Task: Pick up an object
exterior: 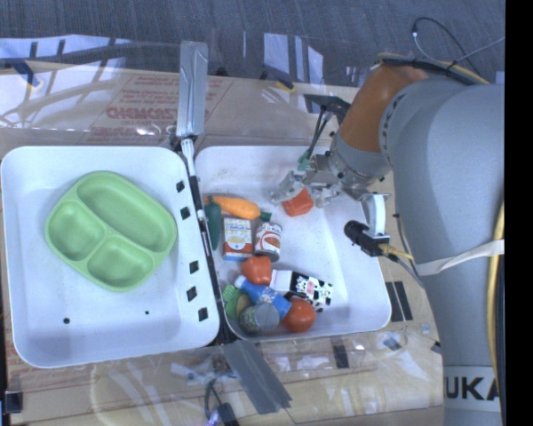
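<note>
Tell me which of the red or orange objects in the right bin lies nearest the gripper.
The small red-orange piece beside the gripper, apart from the others.

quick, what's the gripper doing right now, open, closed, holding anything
Gripper: over the right bin, right at a small red-orange piece; open or closed cannot be told, nor a hold.

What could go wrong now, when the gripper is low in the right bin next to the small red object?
1. The gripper sits right at the small red object, but the object is not clearly between its fingers, so a lift may come up without it.
2. The red object lies apart from the pile near the carrot; a nudge could slide it across the right bin instead of seating it.
</note>
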Motion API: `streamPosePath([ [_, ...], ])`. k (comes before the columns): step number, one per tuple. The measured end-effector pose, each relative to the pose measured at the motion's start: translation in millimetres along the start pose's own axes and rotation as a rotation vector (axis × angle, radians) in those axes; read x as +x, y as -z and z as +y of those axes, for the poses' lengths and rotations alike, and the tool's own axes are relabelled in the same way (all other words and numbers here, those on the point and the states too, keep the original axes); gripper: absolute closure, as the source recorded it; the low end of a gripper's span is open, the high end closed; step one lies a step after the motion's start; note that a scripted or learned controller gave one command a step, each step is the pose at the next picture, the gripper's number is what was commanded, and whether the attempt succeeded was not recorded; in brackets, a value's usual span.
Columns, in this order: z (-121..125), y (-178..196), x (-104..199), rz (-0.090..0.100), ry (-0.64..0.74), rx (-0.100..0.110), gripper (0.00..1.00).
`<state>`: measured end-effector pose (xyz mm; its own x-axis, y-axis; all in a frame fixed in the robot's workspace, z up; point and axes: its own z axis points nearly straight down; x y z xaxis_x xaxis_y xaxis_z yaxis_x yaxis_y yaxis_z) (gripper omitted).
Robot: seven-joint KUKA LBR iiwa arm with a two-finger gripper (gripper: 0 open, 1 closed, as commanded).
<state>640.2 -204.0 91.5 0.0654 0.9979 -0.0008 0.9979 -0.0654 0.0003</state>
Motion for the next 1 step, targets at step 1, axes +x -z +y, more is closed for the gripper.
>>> streamPosePath([
  [1,-0.1,9.3,1.6,0.001,0.007,0.005,1.0],
])
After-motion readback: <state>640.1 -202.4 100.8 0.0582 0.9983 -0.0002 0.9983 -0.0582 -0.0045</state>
